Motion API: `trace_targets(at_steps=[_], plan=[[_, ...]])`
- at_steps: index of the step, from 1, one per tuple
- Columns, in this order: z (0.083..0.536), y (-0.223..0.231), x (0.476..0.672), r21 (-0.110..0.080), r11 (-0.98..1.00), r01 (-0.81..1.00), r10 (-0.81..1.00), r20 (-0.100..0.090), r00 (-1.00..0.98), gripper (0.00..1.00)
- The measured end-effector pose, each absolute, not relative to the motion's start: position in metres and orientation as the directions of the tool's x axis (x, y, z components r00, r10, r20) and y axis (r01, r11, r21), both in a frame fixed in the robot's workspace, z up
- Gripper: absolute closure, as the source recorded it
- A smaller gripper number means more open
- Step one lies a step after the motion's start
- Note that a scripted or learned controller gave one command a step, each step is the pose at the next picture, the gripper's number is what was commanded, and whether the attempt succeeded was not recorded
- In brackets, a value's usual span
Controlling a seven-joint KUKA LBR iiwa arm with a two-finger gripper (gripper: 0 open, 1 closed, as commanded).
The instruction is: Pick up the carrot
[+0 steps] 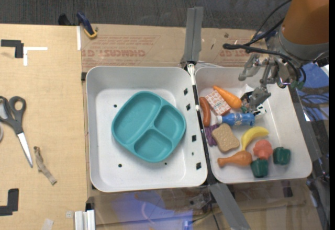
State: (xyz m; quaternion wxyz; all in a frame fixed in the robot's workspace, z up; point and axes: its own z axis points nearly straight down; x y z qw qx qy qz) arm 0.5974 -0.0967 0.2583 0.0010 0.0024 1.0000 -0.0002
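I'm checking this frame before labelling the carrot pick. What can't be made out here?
- Pincer: too small and cluttered in the camera view to tell whether its fingers are open or shut.
- Orange tapered carrot: its right end meets the pincer; contact cannot be judged.
- Purple item beside the brown bread slice: mostly hidden, identity unclear.
- Grey arm with orange band: cut off by the top edge.

We note two bins side by side on the tabletop [42,93]: left bin [99,135] holds a divided plate [149,126]; right bin [293,135] holds the carrot [227,96] at rear, bread [226,137] before it, pincer [255,102] just right of carrot
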Motion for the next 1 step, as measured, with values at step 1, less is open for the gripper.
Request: trace_targets(at_steps=[1], plan=[[0.1328,-0.1101,0.626,0.0,0.999,-0.036,-0.036,-0.002,-0.999,0.0]])
